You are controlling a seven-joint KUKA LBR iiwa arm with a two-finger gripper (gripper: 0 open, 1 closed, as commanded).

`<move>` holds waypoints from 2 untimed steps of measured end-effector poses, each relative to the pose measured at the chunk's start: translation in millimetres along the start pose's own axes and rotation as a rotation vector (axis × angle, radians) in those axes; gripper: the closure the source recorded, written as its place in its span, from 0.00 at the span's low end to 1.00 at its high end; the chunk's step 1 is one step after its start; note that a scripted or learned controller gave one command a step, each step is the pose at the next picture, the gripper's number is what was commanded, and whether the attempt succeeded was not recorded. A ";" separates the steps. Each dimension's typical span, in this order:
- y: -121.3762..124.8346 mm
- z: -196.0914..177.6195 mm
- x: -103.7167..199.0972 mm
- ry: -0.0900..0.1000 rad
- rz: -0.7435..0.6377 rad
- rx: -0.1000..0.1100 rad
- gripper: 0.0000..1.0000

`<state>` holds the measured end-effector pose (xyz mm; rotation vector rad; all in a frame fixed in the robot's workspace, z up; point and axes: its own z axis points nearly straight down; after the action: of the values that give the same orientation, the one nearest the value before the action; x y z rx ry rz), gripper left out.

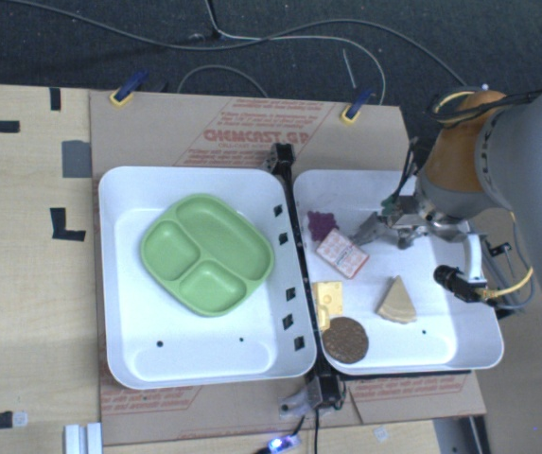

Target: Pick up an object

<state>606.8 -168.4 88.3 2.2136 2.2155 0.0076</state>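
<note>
Seemingly empty, the gripper [373, 229] hovers with fingers spread narrowly just at three o'clock of the pink packet [340, 253] in the right bin [479, 353]; should descend centred, straddling its short sides.

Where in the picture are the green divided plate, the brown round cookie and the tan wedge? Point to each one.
green divided plate [206, 253], camera view, on the ridges where its compartments meet.
brown round cookie [345, 340], camera view, at the middle of its top face.
tan wedge [397, 303], camera view, at the middle of its upper face.
</note>
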 end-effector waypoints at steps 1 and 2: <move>-1.1 -9.0 0.1 -0.001 -0.003 0.004 1.00; -3.3 -60.9 -9.2 0.002 0.000 0.007 1.00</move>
<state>602.9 -177.3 149.2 2.2181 2.2203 0.0018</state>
